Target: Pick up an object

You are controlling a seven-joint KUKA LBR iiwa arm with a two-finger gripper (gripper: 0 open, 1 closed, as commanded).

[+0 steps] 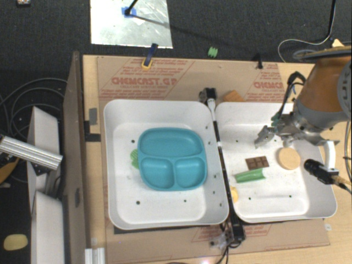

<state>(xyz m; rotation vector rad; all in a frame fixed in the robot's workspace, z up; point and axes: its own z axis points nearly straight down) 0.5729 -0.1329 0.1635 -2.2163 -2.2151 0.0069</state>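
My gripper [274,139] hangs over the back half of the right bin [319,208], open, with nothing between its fingers. Just in front of it lie a brown chocolate-bar piece [257,163] and a round tan disc [288,159], the disc under the right finger. A green pea pod [249,175] lies in front of the chocolate piece. A small yellow piece [234,194] rests against the bin's left wall.
The left bin [118,202] holds a teal divided plate [171,158] with a small green thing [134,158] poking out at its left edge. An orange-tan block [234,96] lies on the cardboard behind the right bin.
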